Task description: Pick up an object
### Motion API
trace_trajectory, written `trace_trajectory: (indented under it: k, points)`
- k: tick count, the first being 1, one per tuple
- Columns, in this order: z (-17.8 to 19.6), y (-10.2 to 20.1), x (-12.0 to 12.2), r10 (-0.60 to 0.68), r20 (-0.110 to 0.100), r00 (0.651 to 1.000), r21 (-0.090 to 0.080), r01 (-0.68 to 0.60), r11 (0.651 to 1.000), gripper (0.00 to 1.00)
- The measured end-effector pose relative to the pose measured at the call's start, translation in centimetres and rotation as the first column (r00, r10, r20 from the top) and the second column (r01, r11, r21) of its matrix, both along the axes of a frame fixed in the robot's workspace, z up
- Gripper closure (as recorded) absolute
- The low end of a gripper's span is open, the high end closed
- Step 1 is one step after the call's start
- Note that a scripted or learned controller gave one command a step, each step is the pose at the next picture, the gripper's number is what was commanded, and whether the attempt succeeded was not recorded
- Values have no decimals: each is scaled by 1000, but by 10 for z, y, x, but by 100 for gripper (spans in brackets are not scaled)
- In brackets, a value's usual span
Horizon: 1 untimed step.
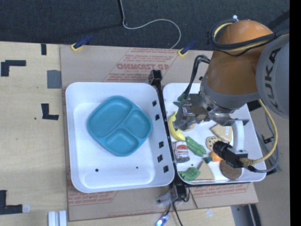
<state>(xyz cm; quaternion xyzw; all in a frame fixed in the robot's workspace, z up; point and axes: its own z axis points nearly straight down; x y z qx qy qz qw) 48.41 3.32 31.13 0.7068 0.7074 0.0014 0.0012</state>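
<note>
The two shallow white bins sit touching side by side on a sheet of brown cardboard [141, 65], a black strip running along their shared edge. The left white bin [94, 169] has plenty of open floor: it carries one light-blue divided plastic plate [120, 125] near its middle, with bare white along the near edge and the left edge. The right white bin [249, 119] is crowded, and the grey arm with its orange band covers much of its far half. The gripper [187, 118] hangs low by that bin's left edge, just above one curved yellow toy banana [177, 132], which lies along the left wall. From here I cannot tell whether the gripper is wide or closed, or whether it touches the banana. Toward the near edge lie one small can with a red label [182, 151], one green pod-shaped piece [195, 145], one green leafy piece [190, 174] in the near left corner, one tan triangular slice [205, 173], one small orange piece [215, 157], one brown round disc [230, 172] and one pale wedge [222, 133], packed close with little room between them.
</note>
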Motion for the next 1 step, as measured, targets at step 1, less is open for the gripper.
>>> trace_trajectory:
  k: [1]
  points:
    - [31, 14, 0, 2, -3, 1000, 0, -2, 1000, 100]
